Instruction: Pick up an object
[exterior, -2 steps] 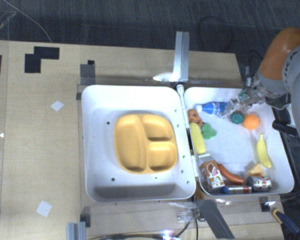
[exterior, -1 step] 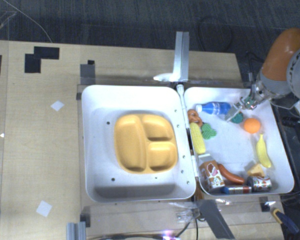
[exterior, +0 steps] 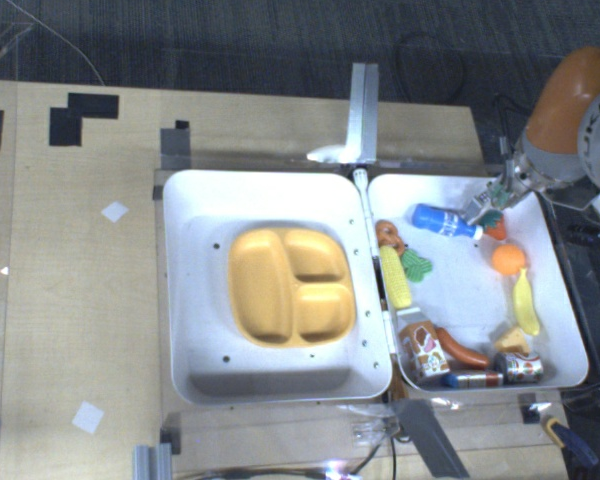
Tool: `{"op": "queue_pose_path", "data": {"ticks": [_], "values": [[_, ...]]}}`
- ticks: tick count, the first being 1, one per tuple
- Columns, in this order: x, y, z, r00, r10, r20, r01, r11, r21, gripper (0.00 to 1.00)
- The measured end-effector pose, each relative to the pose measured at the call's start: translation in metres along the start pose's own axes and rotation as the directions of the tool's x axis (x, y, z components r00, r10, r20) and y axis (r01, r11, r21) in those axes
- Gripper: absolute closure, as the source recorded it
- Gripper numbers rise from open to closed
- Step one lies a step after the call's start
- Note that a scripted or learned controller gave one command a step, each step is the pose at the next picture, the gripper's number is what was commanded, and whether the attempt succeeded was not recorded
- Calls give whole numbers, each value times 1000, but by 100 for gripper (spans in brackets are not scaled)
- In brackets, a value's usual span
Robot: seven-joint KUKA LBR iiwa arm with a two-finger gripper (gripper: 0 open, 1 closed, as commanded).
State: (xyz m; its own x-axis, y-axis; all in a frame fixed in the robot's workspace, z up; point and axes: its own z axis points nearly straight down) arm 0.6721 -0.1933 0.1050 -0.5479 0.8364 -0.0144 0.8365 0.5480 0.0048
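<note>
My gripper [exterior: 488, 206] hangs over the back right part of the right bin [exterior: 570, 328], below the arm's orange band [exterior: 570, 103]. It is right by the cap end of a blue bottle [exterior: 442, 220] that lies on its side. A small red and green piece [exterior: 494, 230] sits just under the gripper. An orange ball [exterior: 508, 259] and a banana [exterior: 525, 304] lie in front of it. Whether anything is held is hidden by the wrist.
The right bin also holds a corn cob [exterior: 395, 276], a green piece [exterior: 416, 263], a brown can [exterior: 426, 350], a sausage [exterior: 458, 348] and small cans [exterior: 521, 369] along the front wall. A yellow compartment tray [exterior: 288, 286] lies in the left bin [exterior: 195, 298]. A metal post [exterior: 364, 113] stands behind the bins.
</note>
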Motion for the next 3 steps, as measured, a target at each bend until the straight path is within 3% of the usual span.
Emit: {"op": "queue_pose_path", "data": {"ticks": [1,2,3], "values": [[27,5,-63,985,174,-6,-174,985,-4,100],[98,-60,13,974,227,-7,-227,974,-4,100],[98,-60,14,974,227,-7,-227,974,-4,0]]}}
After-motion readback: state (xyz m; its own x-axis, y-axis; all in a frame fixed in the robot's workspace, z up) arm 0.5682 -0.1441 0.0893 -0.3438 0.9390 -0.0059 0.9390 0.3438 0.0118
